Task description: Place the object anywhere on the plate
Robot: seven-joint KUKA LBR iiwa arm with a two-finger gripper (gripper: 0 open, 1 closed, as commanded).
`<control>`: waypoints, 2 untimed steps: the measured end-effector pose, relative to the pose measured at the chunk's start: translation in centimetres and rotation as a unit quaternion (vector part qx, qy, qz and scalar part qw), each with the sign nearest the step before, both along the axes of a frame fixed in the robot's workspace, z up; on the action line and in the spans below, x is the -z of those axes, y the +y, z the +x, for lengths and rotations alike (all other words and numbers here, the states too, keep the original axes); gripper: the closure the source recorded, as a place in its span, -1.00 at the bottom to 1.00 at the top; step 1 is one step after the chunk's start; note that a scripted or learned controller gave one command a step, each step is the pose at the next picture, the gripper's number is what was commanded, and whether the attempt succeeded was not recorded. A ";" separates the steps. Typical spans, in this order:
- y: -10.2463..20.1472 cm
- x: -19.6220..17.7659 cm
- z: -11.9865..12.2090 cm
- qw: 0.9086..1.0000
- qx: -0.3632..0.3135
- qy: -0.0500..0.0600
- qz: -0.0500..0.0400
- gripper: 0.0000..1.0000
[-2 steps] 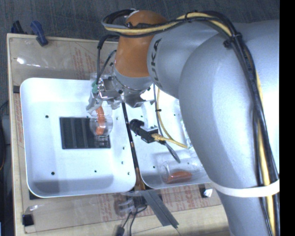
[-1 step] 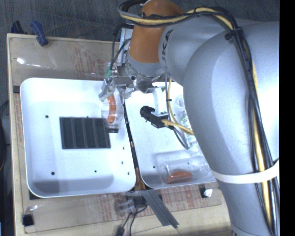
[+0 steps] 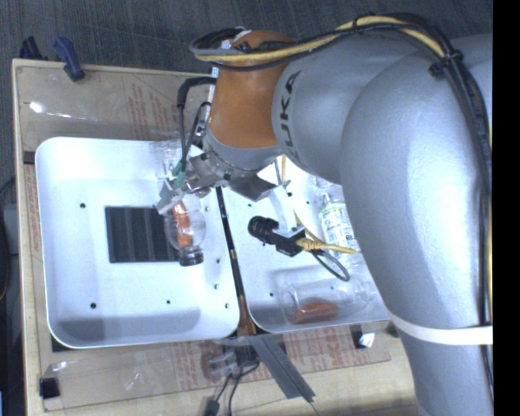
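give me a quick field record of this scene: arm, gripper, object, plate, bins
arm: grey KUKA arm, reaching in from the right over both bins
gripper: above the left bin, beside the plate
object: clear plastic bottle with orange contents, at the gripper; grip unclear
plate: dark ribbed rectangle in the left bin
right bin: holds a clear bottle and an orange item in clear wrap

Below me a pale wooden counter (image 3: 113, 89) fills the middle of the frame, a clear sheet catching the light over its top. A blue clamp (image 3: 68, 57) grips its upper left corner. Dark grey floor (image 3: 113, 7) runs across the top and down the left edge.
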State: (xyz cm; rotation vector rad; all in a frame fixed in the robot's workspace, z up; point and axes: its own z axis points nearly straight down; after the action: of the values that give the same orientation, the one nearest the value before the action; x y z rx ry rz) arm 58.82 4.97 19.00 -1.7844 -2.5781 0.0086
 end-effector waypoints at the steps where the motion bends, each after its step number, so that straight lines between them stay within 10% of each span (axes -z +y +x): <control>1: -0.7 -0.1 1.9 1.000 -0.003 -0.002 0.000 1.00; 2: 2.4 0.0 -0.7 1.000 -0.029 -0.001 0.000 1.00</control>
State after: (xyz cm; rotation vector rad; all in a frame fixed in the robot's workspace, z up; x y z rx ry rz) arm 58.16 7.41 19.01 -1.7084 -2.6302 0.0078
